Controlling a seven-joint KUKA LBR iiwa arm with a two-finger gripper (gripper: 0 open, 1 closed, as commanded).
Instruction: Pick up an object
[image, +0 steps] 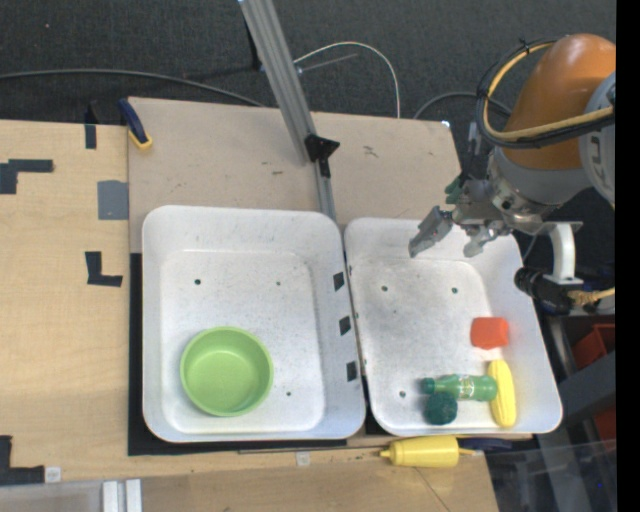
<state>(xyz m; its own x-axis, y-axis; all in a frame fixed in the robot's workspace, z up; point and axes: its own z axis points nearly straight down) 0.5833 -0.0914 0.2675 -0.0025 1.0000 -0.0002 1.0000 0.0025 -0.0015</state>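
Yellow bottle (424, 452) below right bin (400, 330), green bowl (227, 371) in left bin (240, 240), my claw (452, 236) wide, holding nothing.

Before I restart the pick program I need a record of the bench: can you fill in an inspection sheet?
Surface: tan bench bearing left bin and right bin, side by side.
Job's things: green bowl in left bin; orange block, yellow piece, green bottle and dark green piece in right bin's near corner.
Clutter: yellow bottle outside, at right bin's near edge.
Grippers: gripper above right bin's far edge, fingers spread, nothing between them.
Cables: white cable behind bench.
Surroundings: slanted metal pole; dark floor.
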